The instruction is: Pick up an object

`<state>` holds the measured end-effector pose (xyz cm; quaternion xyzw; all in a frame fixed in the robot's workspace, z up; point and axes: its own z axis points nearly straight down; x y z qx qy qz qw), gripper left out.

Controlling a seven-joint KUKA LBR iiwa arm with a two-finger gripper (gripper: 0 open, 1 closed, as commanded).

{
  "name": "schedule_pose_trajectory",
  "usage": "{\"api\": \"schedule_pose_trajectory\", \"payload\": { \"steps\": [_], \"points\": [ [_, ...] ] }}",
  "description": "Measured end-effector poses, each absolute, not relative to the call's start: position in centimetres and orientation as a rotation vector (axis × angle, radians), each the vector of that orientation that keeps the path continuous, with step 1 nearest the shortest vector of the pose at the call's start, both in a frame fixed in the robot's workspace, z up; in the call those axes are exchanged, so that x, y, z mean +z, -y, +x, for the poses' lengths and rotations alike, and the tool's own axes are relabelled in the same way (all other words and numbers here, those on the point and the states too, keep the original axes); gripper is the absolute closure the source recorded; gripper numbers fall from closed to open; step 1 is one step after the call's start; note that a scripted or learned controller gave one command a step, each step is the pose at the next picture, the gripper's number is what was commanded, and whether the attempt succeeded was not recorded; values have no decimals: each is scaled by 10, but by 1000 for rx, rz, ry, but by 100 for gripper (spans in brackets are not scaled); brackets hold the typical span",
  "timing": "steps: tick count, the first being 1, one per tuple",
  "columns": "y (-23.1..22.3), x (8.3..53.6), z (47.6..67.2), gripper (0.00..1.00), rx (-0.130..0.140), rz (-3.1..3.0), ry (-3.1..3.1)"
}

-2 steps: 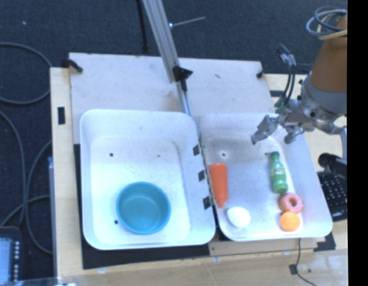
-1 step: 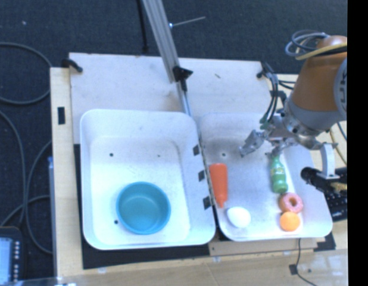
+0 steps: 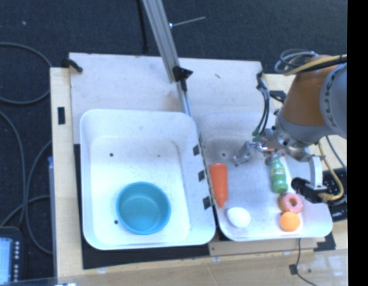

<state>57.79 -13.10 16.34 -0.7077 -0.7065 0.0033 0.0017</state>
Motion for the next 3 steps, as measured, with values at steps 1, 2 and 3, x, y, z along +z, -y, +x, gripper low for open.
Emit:
{"api": "schedule_pose_trajectory", "payload": {
  "steps": [1, 2, 3],
  "points": [
    [138, 100, 573, 0, 9, -2221, 2218],
    [137, 118, 577, 100, -7, -2231, 2215],
    [142, 182, 584, 100, -8, -2223, 2225]
  ]
}}
